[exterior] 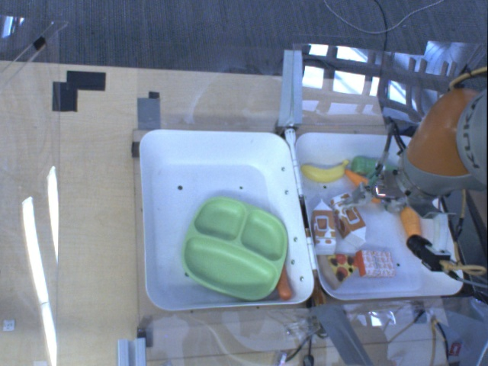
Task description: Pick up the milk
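Over the right bin point(427, 284), gripper point(379, 191) hovers near the milk carton point(351, 216); finger state unclear, nothing lifted, whole pick remains.

Crowded right bin point(450, 284): milk carton point(336, 221) hemmed by banana point(324, 172), carrot point(410, 220) and snack packet point(376, 263), arm point(442, 147) overhead; open floor beside green tray point(236, 248) in left bin point(175, 166).

Divided plate point(236, 248) in the left bin point(164, 204); banana point(324, 172) and cartons point(338, 221) in the right bin point(427, 279).
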Controlling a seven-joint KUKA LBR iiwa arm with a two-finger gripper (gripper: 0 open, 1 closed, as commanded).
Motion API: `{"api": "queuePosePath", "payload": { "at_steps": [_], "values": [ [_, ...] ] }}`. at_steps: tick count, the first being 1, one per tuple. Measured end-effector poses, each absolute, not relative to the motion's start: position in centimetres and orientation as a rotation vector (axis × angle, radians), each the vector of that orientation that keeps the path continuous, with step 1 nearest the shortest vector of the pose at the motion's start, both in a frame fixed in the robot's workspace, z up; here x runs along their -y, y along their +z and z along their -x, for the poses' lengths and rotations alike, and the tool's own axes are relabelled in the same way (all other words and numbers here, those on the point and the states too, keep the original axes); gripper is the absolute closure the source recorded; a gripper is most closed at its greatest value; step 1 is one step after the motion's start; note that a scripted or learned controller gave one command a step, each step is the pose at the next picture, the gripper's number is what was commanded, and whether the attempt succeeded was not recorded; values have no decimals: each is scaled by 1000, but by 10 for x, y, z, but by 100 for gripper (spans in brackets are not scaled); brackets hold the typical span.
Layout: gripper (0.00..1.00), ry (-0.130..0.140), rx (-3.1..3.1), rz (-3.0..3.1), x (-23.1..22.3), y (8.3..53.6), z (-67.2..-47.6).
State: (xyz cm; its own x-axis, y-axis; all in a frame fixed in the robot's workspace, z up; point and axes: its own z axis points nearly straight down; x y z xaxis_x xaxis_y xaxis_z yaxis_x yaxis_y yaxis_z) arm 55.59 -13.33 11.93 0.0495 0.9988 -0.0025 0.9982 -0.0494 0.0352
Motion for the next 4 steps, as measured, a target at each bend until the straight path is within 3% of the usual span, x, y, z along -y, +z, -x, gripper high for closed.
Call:
{"api": "queuePosePath", "payload": {
  "at_steps": [1, 2, 3, 4],
  "values": [
    [0, 53, -2337, -1990, 100, 112, -532],
    [0, 63, -2328, -1994, 98, 112, -522],
    [0, 9, -2204, -2225, 109, 173, -580],
    [0, 30, -2107, -2299, 94, 118, -536]
  ]
}}
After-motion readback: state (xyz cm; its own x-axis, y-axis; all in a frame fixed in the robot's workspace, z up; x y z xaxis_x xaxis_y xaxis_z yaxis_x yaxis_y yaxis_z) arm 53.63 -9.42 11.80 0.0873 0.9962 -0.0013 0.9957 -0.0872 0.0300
